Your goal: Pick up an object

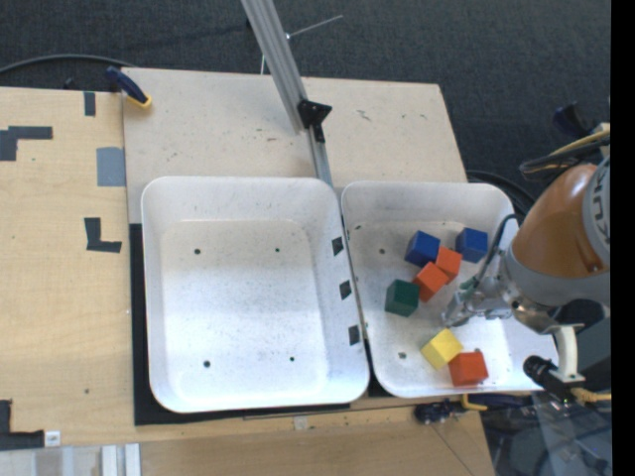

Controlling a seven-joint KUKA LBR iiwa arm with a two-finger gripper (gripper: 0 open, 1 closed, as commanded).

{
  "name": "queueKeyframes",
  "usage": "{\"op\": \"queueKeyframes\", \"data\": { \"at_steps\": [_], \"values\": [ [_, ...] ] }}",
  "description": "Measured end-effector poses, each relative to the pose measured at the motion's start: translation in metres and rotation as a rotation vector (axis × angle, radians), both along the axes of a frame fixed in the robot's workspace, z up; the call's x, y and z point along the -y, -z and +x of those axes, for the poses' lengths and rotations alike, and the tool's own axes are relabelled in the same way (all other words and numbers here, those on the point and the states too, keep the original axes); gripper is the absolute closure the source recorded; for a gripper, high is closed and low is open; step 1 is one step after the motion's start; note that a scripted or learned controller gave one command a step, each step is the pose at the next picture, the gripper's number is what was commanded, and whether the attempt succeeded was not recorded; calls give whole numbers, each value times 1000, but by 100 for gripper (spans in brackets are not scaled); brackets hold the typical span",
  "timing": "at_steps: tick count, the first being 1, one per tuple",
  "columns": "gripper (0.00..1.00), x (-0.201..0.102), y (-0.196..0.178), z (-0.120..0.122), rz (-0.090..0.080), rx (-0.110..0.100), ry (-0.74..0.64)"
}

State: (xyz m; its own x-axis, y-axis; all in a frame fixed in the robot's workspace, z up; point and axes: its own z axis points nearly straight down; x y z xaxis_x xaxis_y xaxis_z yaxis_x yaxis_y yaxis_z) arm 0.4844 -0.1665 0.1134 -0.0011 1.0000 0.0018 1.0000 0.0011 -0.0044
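A: Layout entry. Two white bins sit side by side on the tabletop. The left bin has its rim touching that of the right bin along the shared wall. All the blocks lie in the right bin.

B: Open room?

A: The left half of the right bin's floor is bare up to the shared wall. The blocks crowd the middle and the right side. A metal rail slants down from the top edge and ends at the junction of the two bins.

B: Block positions?

A: The blue block is near the far wall, with a second blue block to its right. Two orange blocks touch each other just below the first blue one. The green block lies left of them. The yellow block and the red block touch near the front rim.

B: End effector?

A: The end effector is low inside the right bin, reaching in from the right under the arm's orange band. Its opening cannot be judged; the fingers blur together. No block is visibly between them.

B: Nearest blocks?

A: The orange pair is just to its left, the second blue block is just beyond it towards the far wall, and the yellow block is near on the front side.
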Motion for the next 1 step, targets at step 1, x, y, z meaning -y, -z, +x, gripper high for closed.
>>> {"op": "queueKeyframes", "data": {
  "at_steps": [1],
  "values": [
    [100,-6,-57,8,-3,8,-1]
  ]
}}
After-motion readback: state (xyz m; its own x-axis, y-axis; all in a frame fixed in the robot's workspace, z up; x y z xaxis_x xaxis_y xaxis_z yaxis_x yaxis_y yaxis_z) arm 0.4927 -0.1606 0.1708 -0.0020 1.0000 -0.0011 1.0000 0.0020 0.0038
